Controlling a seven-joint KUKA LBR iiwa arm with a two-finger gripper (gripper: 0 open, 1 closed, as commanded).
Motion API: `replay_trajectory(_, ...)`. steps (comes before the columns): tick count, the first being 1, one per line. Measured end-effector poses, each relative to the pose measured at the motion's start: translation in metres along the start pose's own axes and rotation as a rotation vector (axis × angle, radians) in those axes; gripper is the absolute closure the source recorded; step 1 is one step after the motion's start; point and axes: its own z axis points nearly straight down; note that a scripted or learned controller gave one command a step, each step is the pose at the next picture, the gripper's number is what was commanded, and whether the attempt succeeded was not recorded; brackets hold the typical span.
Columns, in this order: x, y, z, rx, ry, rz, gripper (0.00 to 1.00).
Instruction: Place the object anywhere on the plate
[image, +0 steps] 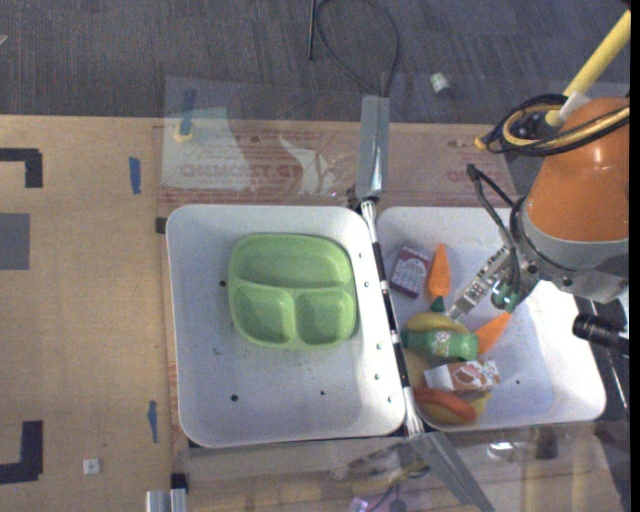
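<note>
Toys for the task sit heaped in the right bin (570, 385), none on the plate: nearest me a red pepper-like piece (446, 405), then a small red and white carton (462, 376), a green bottle-shaped piece (444, 343) on a yellow banana (432, 322), two orange carrots (438, 271) and a purple box (409, 271) farther back. My pincer (487, 287) hangs over that heap beside one carrot; I cannot tell how its fingers stand. Across the divider, the green three-compartment plate (292, 290) lies in the left bin (200, 380), on the bench (80, 330).
</note>
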Motion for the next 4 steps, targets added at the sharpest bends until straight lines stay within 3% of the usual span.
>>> replay_trajectory(1, 0.010, -0.037, 0.046, 0.003, 0.005, 0.185, 1.00)
replay_trajectory(2, 0.004, -0.043, 0.055, 0.002, 0.005, -0.151, 1.00)
replay_trajectory(3, 0.008, -0.020, 0.055, 0.001, 0.001, -0.012, 1.00)
replay_trajectory(4, 0.000, 0.026, 0.030, 0.001, 0.001, 0.025, 1.00)
